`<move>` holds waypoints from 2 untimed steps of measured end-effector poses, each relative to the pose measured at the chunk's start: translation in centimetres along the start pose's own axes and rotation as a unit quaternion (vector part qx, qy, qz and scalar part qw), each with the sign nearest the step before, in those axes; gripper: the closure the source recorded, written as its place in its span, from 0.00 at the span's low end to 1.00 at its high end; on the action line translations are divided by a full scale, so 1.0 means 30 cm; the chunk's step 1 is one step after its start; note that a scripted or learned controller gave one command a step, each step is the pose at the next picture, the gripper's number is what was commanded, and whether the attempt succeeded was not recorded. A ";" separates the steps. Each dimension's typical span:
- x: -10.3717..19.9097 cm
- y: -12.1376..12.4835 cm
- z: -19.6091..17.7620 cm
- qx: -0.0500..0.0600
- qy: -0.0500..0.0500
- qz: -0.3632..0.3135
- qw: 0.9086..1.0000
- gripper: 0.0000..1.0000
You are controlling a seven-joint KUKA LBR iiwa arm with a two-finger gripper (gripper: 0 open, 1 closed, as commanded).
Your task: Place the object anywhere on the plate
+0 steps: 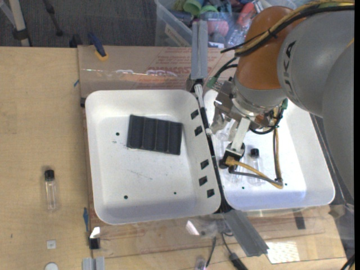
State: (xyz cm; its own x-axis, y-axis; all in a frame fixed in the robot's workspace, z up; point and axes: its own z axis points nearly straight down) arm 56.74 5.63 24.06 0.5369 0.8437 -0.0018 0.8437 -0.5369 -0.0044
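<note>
Where the grey arm (315, 55) enters from the right of the frame, you will find its pincer (227, 133) over the left part of the right bin (315, 187), close to the rims where the two bins meet. You cannot tell from this view whether the pincer is open or closed, and nothing can be seen gripped in it.

Item one: a small black piece (254, 152) lies on the floor of the right bin, right of centre in the frame, just to the right of the pincer and below it. It sits apart from the pincer.

Item two: a black ribbed slab (156, 134) lies flat in the left bin (101, 201), toward that bin's upper middle, slightly askew to the bin walls. It is well apart from the small black piece, with the bin rims between them.

Item three: on the bench (34, 122), at the lower left of the frame, a clear vial (50, 189) with a dark cap lies outside both bins.

Item four: at the top of the frame, behind the bins, a clear tub (169, 10) holds mixed coloured objects too jumbled for you to name.
</note>
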 end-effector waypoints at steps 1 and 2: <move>0.178 -0.023 -0.158 -0.002 0.001 0.174 0.985 1.00; 0.113 -0.410 0.087 -0.001 0.000 0.214 0.977 1.00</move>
State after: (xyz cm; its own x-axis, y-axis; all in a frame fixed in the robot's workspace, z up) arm 48.16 15.10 21.51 0.8407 0.5416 -0.0037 0.5416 -0.8407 -0.0021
